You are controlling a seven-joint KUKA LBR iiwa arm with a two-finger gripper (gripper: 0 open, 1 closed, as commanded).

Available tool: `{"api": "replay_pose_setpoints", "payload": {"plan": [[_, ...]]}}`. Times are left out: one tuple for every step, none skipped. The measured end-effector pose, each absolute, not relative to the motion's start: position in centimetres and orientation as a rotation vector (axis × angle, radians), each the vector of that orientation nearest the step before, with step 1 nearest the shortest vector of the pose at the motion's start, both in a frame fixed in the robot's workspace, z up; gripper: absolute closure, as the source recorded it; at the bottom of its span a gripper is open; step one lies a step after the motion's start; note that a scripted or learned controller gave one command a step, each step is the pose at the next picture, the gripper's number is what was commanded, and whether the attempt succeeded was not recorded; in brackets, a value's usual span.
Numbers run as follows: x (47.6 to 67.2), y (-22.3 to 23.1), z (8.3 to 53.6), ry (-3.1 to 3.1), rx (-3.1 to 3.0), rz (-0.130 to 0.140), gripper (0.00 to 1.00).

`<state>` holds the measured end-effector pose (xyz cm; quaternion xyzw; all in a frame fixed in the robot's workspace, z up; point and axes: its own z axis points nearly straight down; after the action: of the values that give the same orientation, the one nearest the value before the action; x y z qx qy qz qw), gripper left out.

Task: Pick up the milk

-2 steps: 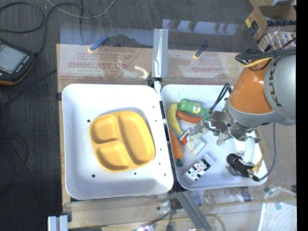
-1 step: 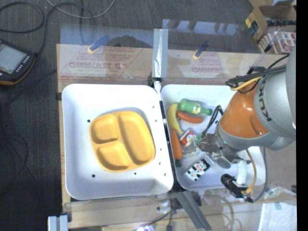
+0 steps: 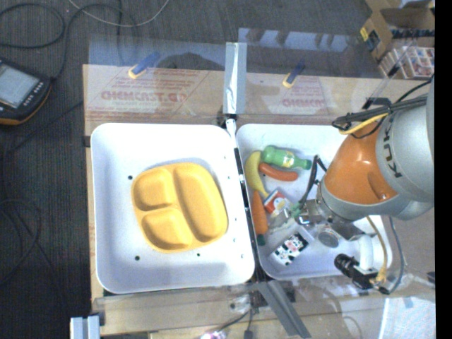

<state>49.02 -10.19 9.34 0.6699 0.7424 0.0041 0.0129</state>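
Grey-and-orange arm over the right white bin (image 3: 325, 138); end effector (image 3: 300, 219) grip cannot be told
Just left: small milk carton (image 3: 277, 205), orange carrot (image 3: 259, 216), yellow banana (image 3: 253, 172); yellow divided tray (image 3: 181, 205) in left white bin (image 3: 113, 154)

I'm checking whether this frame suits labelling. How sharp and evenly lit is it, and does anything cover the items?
Camera view: even, soft lighting, faint shadows; the yellow tray and left bin are crisp. The arm covers much of the right bin, and the milk carton below it looks small and slightly blurred.
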Motion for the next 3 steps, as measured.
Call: {"api": "replay_pose_setpoints", "payload": {"plan": [[49.1, -10.5, 9.3, 2.641, 1.653, 0.011, 0.00], [50.6, -8.3, 18.3, 2.576, 1.797, 0.000, 0.00], [48.5, -14.4, 17.8, 2.582, 1.786, -0.001, 0.00]]}}
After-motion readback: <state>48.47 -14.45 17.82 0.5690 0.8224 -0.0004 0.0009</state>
